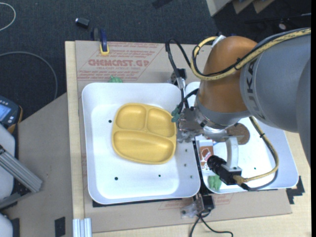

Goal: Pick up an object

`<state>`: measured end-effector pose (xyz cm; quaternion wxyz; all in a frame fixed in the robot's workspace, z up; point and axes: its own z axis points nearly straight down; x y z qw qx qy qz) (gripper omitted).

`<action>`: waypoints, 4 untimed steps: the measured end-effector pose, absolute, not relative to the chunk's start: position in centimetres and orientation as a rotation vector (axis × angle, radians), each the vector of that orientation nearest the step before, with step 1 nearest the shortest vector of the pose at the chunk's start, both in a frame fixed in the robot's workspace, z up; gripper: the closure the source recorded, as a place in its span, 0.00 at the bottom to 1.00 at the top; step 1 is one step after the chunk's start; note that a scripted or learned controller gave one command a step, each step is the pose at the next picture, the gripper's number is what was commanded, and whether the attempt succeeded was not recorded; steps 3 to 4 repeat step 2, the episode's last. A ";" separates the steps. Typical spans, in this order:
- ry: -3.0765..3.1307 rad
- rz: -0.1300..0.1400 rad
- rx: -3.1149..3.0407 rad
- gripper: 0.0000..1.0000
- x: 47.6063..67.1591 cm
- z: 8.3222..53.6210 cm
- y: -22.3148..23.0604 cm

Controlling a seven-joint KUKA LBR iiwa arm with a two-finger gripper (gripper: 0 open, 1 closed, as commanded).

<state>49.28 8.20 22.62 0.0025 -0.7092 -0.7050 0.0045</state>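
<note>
A yellow divided plate (144,133) lies flat in the left white bin (98,147), toward its right half. The arm's orange wrist band (224,78) hangs over the wall between the two bins. Below it the gripper (184,124) sits at the plate's right rim, mostly hidden by the wrist. In the right bin (276,167) a small green object (214,182) lies at the near left corner. A small printed carton (205,150) lies just beyond it, and a brown object (242,134) peeks out from under the arm.
The bins rest on a cardboard sheet (123,58) printed with red letters. A yellow-and-blue clamp (103,41) grips its far edge. Black and yellow cables (232,174) loop off the wrist over the right bin. Dark carpet surrounds the bench.
</note>
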 end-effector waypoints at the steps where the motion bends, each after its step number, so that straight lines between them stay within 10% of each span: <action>1: -2.235 -0.017 -2.211 1.00 47.9 31.9 15.8; 2: -2.226 -0.025 -2.230 1.00 48.1 45.4 11.0; 4: -2.226 -0.025 -2.230 1.00 48.1 45.4 11.0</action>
